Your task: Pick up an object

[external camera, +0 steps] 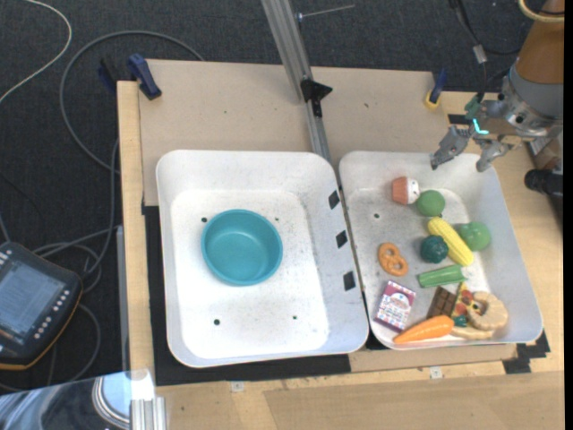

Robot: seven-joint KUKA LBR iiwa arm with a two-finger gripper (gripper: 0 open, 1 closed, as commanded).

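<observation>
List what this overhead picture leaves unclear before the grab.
- Arm: cut off by the camera view's top right edge above the orange band.
- Small pink packet: print too small to read.
- Items beside the carrot: piled together, the brown piece and cookie-like toy overlap, outlines unclear.

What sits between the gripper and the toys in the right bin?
Nothing visible does. The gripper, fingers spread open, hangs over the far rim of the right bin; bare bin floor separates it from the nearest toys, the mushroom and green ball.
</observation>
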